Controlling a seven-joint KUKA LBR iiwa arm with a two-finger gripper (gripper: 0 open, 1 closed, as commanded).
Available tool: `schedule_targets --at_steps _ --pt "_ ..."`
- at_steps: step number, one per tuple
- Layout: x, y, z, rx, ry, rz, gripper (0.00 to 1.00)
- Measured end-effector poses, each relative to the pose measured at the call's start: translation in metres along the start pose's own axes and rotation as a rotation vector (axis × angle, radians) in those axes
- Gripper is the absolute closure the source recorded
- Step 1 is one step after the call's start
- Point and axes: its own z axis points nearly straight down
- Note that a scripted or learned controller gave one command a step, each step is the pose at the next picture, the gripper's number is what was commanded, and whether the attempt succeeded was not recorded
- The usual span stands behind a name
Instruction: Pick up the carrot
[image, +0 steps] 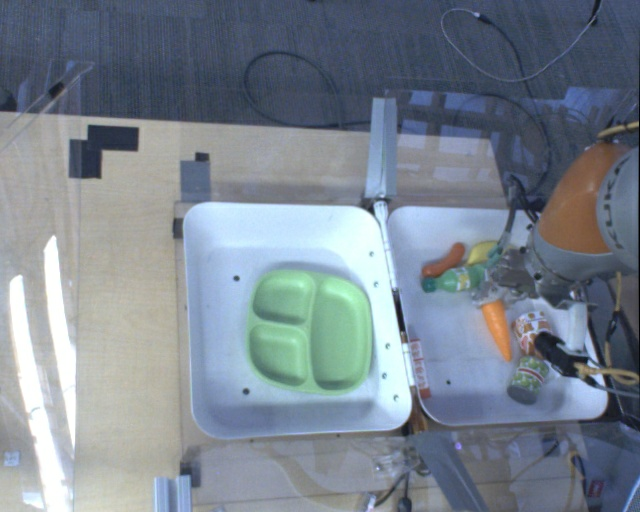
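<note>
While the arm (590, 215) reaches in from the right, its jaws hang low over the right bin (450, 390), just above the carrot's upper end; whether they are open or closed cannot be told. Carrot (496, 328) lies flat on the bin floor beside a bottle (455, 281) and can (528, 378), seemingly not yet lifted. A green tray (310, 330) sits in the left bin (215, 400).

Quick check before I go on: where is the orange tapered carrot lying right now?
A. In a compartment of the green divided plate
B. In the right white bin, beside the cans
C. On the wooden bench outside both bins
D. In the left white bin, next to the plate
B: the orange tapered carrot lies on the floor of the right white bin, just left of the small printed cans.
</note>
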Motion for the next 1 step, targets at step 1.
schedule_targets --at_steps 1 --pt "0.0278 -0.021 -0.1048 0.001 -0.003 -0.009 1.0"
